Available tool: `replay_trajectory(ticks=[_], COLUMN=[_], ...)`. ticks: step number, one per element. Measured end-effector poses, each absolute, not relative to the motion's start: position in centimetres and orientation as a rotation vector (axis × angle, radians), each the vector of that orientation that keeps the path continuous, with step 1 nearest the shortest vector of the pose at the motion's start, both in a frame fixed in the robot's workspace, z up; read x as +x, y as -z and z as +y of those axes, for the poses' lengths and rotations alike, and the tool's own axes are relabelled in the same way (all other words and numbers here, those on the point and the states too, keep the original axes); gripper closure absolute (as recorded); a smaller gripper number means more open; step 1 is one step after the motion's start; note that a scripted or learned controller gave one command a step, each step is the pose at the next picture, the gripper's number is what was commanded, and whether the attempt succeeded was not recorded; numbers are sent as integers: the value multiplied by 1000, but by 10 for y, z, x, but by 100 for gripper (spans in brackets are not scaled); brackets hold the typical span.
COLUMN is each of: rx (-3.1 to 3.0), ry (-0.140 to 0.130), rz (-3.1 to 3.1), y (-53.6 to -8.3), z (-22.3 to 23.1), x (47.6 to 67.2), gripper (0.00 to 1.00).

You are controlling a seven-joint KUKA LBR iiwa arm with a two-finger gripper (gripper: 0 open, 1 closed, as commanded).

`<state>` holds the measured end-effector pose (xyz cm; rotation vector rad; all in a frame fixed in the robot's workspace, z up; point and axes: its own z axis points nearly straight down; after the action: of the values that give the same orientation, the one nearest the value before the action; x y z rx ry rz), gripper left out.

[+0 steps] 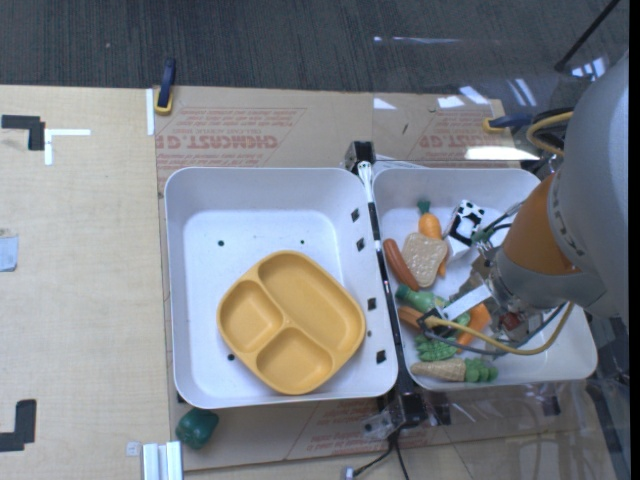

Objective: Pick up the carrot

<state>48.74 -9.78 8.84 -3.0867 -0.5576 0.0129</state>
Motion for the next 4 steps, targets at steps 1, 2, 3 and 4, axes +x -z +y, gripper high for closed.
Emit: replay_trajectory(ticks=[1, 2, 3, 4], rx=[-3084, -3084, -3129, -3122], ry=[-19, -19, -2, -13], rz=[-560, -559, -329, -342], y=[-95, -95, -92, -97], z=[-99, -99, -96, -95], x=[488, 488, 493, 493], gripper=[100, 0, 0, 100])
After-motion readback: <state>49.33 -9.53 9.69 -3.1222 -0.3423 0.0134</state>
